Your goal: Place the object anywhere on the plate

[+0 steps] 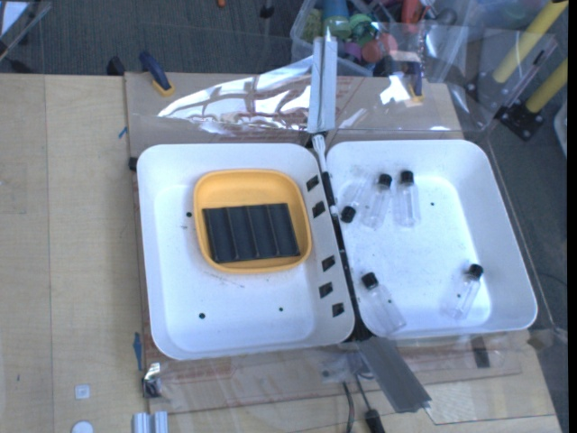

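1. Hard to make out: the bottles (407, 202) in the right bin (505, 242) are clear, and their bodies nearly vanish against the white floor. Only the black caps read sharply. The bottle nearest the divider is the faintest. A storage box (397, 16) of coloured parts is cut off by the top edge of the frame.

2. Count, right bin: five bottles. Three lie in the upper left part, one at lower left, and one at lower right, well apart from the others.

3. Count, left bin (171, 305): one yellow plate (209, 190) in the upper middle. One black ribbed block (251, 233) lies flat on the plate, inside its rim and toward its lower edge.

4. Count, divider: five small black tabs (318, 208) sit along the left bin's right wall.

5. A crumpled foil sheet (243, 102) lies above the bins.
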`<act>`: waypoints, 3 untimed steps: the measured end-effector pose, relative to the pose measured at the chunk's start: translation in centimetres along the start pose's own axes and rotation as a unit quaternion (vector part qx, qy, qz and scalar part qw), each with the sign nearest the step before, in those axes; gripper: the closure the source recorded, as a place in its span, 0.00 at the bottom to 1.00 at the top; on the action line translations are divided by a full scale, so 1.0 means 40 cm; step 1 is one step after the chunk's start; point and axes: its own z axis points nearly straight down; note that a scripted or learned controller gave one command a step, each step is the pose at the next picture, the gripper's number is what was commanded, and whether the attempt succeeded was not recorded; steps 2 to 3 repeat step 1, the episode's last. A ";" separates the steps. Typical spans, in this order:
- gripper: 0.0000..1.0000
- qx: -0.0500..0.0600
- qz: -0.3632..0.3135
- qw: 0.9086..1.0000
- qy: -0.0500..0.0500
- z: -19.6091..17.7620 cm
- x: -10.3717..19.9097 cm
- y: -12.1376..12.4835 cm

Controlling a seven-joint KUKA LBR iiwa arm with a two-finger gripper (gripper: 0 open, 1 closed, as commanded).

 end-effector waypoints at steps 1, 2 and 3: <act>1.00 0.002 -0.145 0.989 0.002 0.002 0.042 -0.045; 1.00 0.002 -0.145 0.989 0.002 0.002 0.042 -0.045; 1.00 0.002 -0.145 0.989 0.002 0.002 0.042 -0.045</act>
